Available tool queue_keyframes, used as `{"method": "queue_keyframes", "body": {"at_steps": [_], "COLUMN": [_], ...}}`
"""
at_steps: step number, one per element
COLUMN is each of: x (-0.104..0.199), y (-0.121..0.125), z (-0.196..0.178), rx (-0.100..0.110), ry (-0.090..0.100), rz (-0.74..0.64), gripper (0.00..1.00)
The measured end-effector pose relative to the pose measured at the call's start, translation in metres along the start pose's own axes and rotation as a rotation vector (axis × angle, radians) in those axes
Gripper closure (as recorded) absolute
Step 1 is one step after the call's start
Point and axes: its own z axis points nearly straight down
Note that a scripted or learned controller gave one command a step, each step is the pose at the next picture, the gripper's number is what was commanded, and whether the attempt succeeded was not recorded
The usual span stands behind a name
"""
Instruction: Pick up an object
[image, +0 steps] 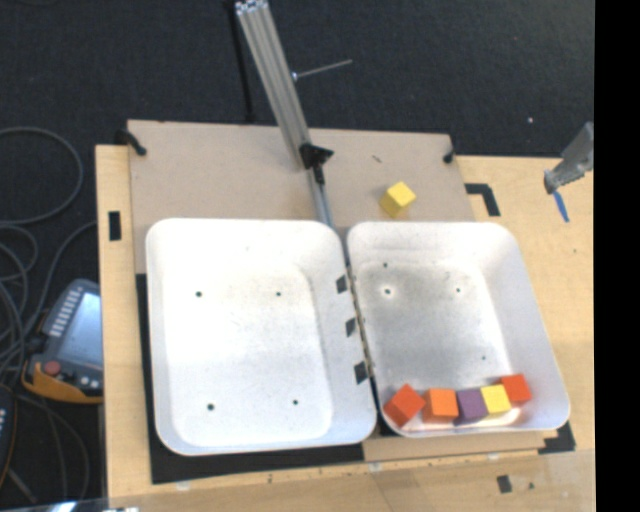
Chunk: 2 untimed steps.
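Nearest the camera, along the bottom wall of the right bin (520, 270), five small blocks sit in a row, touching or nearly touching one another. From left to right they are a red-orange block (405, 404) turned at an angle, an orange block (442, 403), a purple block (470, 404), a yellow block (496, 400) and a red block (516, 389). The rest of that bin's floor shows only dark scuffing and a few small dots.

Beside it, the left bin (165, 300) holds only speckled marks and four small dark dots. The two bins meet along a middle seam fitted with small dark clips.

Farther back, on the brown cardboard sheet (220, 175) beyond the bins, a lone yellow cube (397, 198) rests just past the right bin's far rim, well apart from the row of blocks. A slanted aluminium rail (275, 75) runs from the top of the view down to the seam between the bins.

At the far right, a small grey part of the gripper (568, 165) reaches in above the bench, well away from every block; whether it is released or clenched cannot be told from here. A pendant controller (68, 340) lies off the bench to the left, among cables.
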Motion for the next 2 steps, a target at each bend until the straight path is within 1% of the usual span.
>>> {"method": "queue_keyframes", "body": {"at_steps": [1, 2], "x": [-0.04, -0.001], "y": [-0.031, -0.039], "z": [0.016, 0.109], "rx": [0.008, 0.015], "ry": [0.001, 0.004], "rz": [0.007, -0.002], "gripper": [0.0, 0.0]}}
